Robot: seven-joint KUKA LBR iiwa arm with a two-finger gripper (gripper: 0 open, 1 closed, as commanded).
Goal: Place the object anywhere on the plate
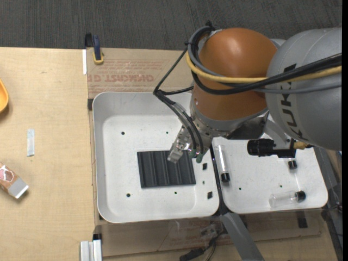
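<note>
while the arm (261, 86) leans in from the right and hides much of the seam between the bins, its gripper (179, 150) hangs over the left bin (109, 145), just above the upper right corner of the dark ribbed plate (166, 168). how the gripper is set, released or clenched, cannot be told from here; it reads as a small pale blur, and nothing can be made out in its grasp. the plate lies flat near the middle of the left bin's floor, a sensible spot since it leaves white floor on every side, widest to the left and above.

which thing is the task's object is a judgement: the likely ones lie in the right bin (315, 197), namely a marker pen (222, 165) resting beside that bin's left wall and a small clear item (285, 199) near the front rim, well apart from the plate. if one of them is meant, it is not yet on the plate.

for moving, the raised walls between the two bins are the edge to mind; anything carried across must clear them. the plate's ribs could let a round pen roll along the grooves, so a gentle set-down seems wise. cables (174, 99) trail from the wrist above the left bin's back area, and they crowd the room there.
</note>
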